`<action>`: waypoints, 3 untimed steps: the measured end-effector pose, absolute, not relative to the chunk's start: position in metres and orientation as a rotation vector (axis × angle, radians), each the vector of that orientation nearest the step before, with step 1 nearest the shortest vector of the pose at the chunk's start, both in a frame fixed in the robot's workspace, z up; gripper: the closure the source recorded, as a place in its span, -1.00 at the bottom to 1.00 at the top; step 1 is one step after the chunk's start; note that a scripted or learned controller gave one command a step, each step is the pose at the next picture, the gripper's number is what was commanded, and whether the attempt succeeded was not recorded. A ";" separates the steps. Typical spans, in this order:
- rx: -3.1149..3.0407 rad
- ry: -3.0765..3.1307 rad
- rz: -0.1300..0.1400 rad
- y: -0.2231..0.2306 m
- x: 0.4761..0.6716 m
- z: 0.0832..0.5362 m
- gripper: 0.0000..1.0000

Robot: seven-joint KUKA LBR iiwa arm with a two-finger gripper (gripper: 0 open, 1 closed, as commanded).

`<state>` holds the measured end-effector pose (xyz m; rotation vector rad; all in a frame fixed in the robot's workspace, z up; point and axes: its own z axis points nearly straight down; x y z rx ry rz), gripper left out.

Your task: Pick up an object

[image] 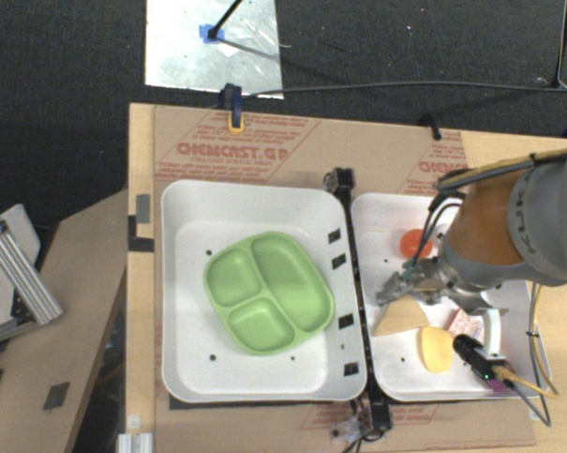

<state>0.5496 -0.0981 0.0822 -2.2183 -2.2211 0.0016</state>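
A pale wedge-shaped piece point(400, 318) is judged to be the likeliest thing to be picked. It lies in the right bin point(382, 225), on the view's right of the green divided plate point(267, 291) and about level with the plate's lower half, across the wall between the bins. The gripper point(401, 287) is seen just above the wedge in the view, close to its upper edge and a little nearer the plate than the other loose things. Whether contact has been made cannot be told, and whether the gripper is open or closed cannot be told either. Nothing is seen to be held, so the step in hand is judged to be the approach or descent onto a target, with no lift yet made. A yellow rounded piece point(436, 350) lies farther from the plate than the wedge and slightly lower. A red-and-white piece point(464, 323) lies farther out again, and an orange round thing point(412, 242) lies level with the plate's upper edge. The plate itself rests alone in the left bin point(183, 263). For the next move, the gripper would need to be centred over the wedge, lowered and closed on it before any rise is attempted.
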 end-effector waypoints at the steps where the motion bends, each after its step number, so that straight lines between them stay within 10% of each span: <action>1: -2.221 -2.223 -0.003 -0.099 0.551 0.095 1.00; 3: -2.221 -2.231 -0.008 -0.100 0.553 0.205 1.00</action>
